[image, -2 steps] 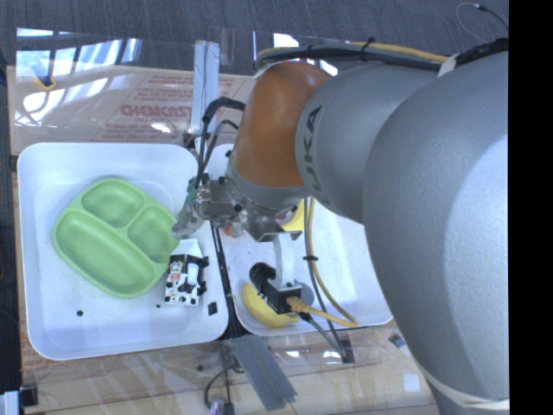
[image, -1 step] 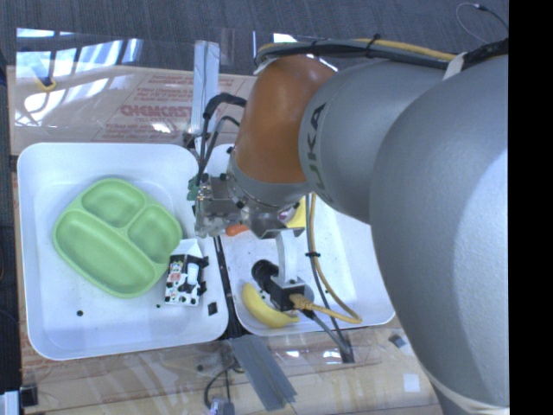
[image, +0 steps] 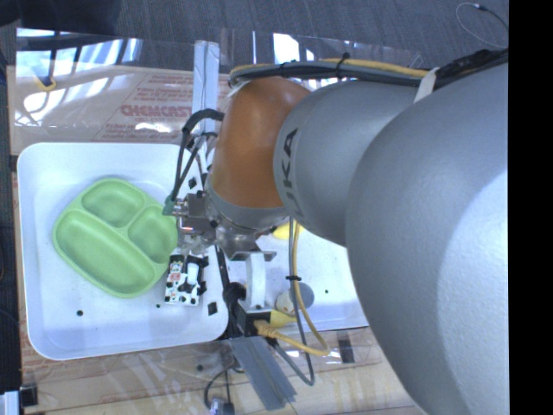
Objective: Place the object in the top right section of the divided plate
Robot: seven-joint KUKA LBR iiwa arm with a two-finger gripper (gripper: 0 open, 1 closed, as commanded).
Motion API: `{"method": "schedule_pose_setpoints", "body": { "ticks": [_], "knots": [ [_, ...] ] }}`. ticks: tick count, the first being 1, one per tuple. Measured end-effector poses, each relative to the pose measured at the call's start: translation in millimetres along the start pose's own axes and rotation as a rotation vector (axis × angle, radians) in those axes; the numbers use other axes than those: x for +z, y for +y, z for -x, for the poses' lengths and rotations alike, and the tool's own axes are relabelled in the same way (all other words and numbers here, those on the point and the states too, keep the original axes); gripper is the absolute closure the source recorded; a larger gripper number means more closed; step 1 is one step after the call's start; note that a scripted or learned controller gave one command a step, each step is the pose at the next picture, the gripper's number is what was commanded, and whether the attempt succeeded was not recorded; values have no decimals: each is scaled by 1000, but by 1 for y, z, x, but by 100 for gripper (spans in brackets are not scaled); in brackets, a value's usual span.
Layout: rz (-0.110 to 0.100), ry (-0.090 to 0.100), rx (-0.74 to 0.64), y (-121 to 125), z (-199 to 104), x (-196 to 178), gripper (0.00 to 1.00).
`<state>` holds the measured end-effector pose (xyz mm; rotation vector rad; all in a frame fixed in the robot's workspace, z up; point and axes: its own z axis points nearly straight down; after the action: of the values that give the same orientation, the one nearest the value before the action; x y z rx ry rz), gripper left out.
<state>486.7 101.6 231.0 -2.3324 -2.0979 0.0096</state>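
Pincer [image: 183,282] is hovering just beside the green divided plate [image: 117,236], apparently positioning for placement; its opening cannot be told.

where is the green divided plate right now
The green divided plate lies in the left white bin, toward that bin's middle-left in the camera view, with the gripper just off its lower right edge.

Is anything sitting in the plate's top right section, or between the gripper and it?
Nothing visible does. The gripper hangs at the green plate's right edge, and the section beside it looks bare. I cannot make out the object itself.
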Motion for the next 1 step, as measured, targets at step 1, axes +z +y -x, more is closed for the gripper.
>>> {"method": "schedule_pose_setpoints", "body": {
  "ticks": [1],
  "knots": [
    [1,0,22,-6,51,0,100]
  ]
}}
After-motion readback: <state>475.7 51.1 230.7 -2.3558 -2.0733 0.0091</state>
